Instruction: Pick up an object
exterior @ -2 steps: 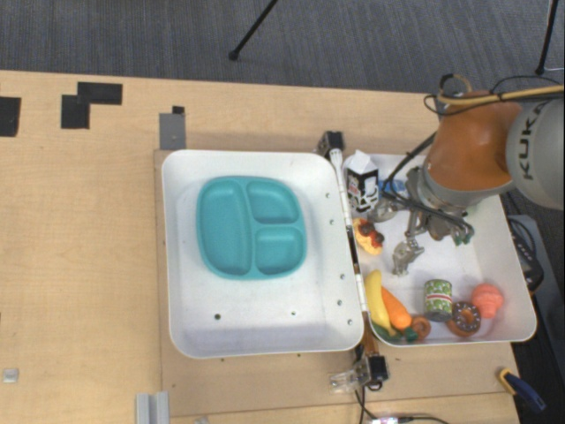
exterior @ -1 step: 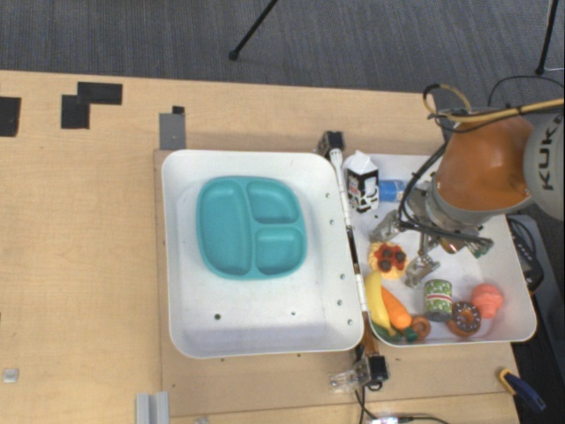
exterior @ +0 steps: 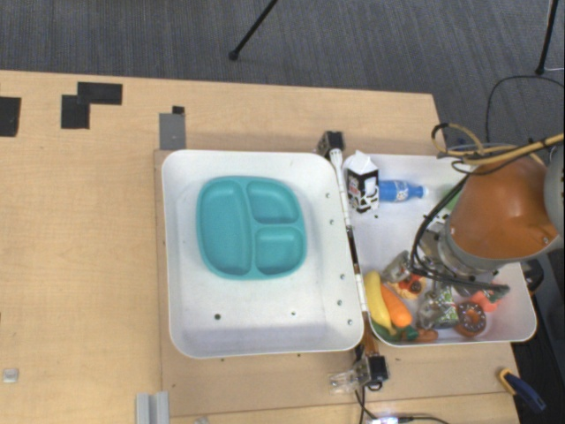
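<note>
Toys lie heaped in the right bin's near end, under the arm: a yellow banana along the bin's left wall, an orange carrot touching it, and a jumble of small red, green and dark pieces just right of the carrot. The gripper hangs low over that jumble, wrapped in dark cables; whether its fingers are open or closed I cannot tell, and nothing is visibly held between them. Above it, the orange band of the arm covers much of the bin's right half.

At the bin's far end, well apart from the heap, a small black-and-white milk carton stands upright against the left wall, and a clear bottle with a blue label lies on its side just right of it. Bare white floor lies between those two and the heap.

Left of this bin, touching it, the left bin is smooth white plastic with rounded corners. A teal three-compartment plate rests in its far half, with open floor on all sides. Both bins sit on a pale wooden worktop.
</note>
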`<state>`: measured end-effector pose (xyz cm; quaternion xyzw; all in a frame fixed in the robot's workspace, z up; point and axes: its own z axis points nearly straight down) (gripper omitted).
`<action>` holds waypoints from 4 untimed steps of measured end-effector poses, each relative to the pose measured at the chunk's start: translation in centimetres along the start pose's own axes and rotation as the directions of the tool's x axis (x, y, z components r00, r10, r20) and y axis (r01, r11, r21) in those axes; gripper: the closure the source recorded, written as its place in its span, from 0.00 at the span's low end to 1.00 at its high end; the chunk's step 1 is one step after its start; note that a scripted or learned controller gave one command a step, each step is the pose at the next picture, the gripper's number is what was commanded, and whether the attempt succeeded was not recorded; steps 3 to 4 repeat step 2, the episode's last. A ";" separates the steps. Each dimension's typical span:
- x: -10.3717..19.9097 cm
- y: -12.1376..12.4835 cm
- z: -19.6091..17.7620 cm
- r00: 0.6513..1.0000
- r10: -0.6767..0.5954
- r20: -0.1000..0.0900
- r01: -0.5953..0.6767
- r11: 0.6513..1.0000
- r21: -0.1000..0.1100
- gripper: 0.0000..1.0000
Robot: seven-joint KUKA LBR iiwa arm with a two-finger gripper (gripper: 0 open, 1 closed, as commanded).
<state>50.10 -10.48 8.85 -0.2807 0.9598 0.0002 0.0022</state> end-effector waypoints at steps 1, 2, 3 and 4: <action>-0.7 1.2 0.3 0.977 0.212 -0.003 -0.212 0.977 0.005 0.00; -1.5 1.6 0.3 0.944 -0.329 0.004 0.329 0.944 0.005 0.00; -1.5 1.6 0.3 0.944 -0.329 0.004 0.329 0.944 0.005 0.00; -1.5 1.6 0.3 0.944 -0.329 0.004 0.329 0.944 0.005 0.00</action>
